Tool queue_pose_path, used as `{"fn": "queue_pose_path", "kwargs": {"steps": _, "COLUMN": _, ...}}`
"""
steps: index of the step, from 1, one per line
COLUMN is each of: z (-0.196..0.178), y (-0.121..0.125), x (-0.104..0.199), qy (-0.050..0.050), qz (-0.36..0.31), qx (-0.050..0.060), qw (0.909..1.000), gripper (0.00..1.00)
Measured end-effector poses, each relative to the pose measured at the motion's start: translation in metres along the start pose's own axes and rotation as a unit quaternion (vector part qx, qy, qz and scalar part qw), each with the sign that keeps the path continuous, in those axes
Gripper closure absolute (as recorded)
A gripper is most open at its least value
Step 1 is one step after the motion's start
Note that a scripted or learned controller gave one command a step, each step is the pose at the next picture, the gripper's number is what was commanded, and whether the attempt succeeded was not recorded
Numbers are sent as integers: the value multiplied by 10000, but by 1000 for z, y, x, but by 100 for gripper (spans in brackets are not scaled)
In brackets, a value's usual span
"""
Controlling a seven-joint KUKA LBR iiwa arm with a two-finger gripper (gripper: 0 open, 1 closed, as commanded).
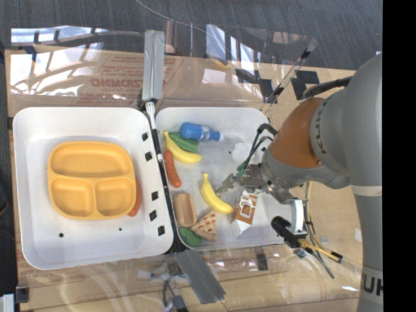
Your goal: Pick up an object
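My gripper (238, 182) hangs low over the right bin (214, 112), in its right half. Just below it lies a small brown and white carton (246, 208), tilted. A yellow banana (215, 195) rests just left of the gripper, close to its tip. I see nothing held in the gripper. The grey arm with its orange band (300, 142) comes in from the right and hides the bin's right wall.
The right bin also holds a blue bottle (195, 132), a second banana (184, 153), a red sausage (172, 169), a bread roll (184, 208), a pizza slice (207, 226) and a green item (188, 236). A yellow divided tray (91, 179) sits in the left bin (26, 174).
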State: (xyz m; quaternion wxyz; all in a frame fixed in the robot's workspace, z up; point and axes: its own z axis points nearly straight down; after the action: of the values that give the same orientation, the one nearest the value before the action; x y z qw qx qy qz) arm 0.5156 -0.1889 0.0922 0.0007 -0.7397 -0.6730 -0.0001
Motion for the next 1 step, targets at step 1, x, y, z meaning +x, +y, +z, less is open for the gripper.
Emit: {"fn": "queue_pose_path", "kwargs": {"steps": 1, "z": -2, "y": -36, "x": 42, "qy": -61, "qz": -1128, "qx": -48, "qw": 9936, "gripper": 0}}
